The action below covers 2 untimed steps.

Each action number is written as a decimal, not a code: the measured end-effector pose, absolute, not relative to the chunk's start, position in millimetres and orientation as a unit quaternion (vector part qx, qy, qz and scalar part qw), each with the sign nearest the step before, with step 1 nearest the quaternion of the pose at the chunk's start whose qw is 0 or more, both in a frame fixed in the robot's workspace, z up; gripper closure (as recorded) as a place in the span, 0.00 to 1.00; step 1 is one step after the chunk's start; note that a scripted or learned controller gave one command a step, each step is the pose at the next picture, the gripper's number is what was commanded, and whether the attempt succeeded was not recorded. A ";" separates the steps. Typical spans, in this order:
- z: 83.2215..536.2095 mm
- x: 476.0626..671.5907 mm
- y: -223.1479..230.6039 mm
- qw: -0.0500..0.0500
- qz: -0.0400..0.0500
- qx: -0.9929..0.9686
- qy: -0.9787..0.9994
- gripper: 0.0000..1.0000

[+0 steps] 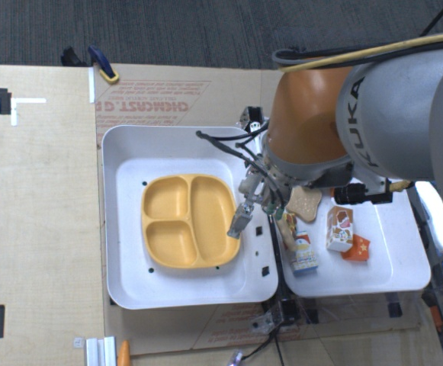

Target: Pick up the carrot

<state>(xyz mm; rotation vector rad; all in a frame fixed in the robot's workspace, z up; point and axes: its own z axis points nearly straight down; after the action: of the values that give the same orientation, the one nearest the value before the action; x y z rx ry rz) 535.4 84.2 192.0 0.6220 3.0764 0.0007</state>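
Gripper [240, 221] above yellow tray [168, 204] rim, carrot [357, 248] well apart — in right bin [400, 261]

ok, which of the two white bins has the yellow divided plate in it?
The left white bin, nearer the cardboard. The yellow three-compartment plastic plate sits inside it; the right white bin holds small food packages instead.
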 end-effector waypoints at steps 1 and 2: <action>92.0 479.3 169.4 0.002 0.000 0.229 0.973 0.00; 100.2 478.7 166.2 -0.001 -0.003 0.230 0.973 1.00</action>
<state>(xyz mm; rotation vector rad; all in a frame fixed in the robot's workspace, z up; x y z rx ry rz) 478.7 166.2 100.2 0.7236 3.0601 -0.0110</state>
